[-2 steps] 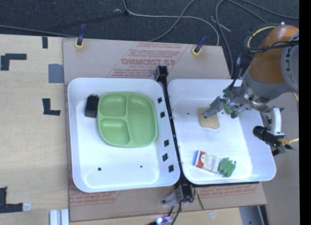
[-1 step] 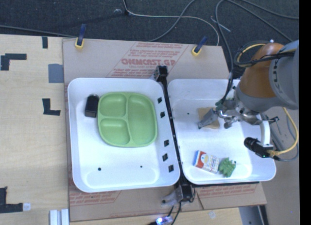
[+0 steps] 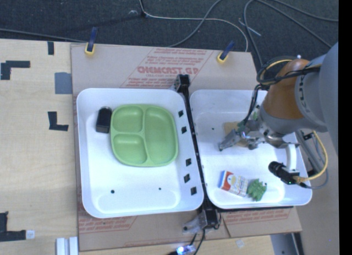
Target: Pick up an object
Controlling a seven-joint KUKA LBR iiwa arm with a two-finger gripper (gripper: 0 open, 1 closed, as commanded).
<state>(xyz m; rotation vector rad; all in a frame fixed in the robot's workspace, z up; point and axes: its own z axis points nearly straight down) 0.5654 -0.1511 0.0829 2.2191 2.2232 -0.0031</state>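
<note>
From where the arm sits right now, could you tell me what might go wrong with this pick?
1. The gripper hangs over bare floor of the right bin, apart from the small carton and the green broccoli-like toy, so closing here would likely grab nothing.
2. Carton and toy lie touching; reaching for one may shove the other.
3. Both sit near the bin's front wall, which could block a finger.

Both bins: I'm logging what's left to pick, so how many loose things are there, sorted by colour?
Green: 2, the divided plate and a small leafy piece
Black: 1, a small block
White, red and orange: 1, a small carton
Total: 4
</note>
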